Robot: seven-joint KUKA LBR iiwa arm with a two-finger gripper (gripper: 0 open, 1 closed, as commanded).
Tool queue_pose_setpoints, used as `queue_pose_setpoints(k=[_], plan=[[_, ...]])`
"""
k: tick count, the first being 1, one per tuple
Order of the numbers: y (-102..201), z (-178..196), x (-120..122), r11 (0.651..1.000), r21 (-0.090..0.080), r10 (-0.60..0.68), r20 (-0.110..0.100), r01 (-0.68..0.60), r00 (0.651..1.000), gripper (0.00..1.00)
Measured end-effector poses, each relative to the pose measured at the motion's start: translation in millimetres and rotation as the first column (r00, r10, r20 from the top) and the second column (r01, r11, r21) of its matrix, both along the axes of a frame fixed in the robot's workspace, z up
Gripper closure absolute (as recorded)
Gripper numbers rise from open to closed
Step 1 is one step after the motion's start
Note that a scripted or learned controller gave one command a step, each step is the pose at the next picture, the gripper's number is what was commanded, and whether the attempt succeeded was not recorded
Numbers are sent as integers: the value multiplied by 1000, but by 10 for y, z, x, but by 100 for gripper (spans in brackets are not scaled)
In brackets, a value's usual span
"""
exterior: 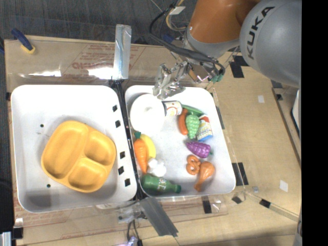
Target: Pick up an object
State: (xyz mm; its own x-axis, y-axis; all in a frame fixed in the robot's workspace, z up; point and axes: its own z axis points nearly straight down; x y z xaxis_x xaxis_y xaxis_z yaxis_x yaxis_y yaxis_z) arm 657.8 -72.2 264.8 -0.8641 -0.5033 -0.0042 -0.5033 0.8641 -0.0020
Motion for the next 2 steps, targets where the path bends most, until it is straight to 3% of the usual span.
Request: queue_pose_setpoints(k=[1, 2], plan=[[326, -59, -6, 996, 0, 88, -4, -88, 996, 100], [693, -104, -1047, 996, 0, 90, -2, -90, 996, 100]])
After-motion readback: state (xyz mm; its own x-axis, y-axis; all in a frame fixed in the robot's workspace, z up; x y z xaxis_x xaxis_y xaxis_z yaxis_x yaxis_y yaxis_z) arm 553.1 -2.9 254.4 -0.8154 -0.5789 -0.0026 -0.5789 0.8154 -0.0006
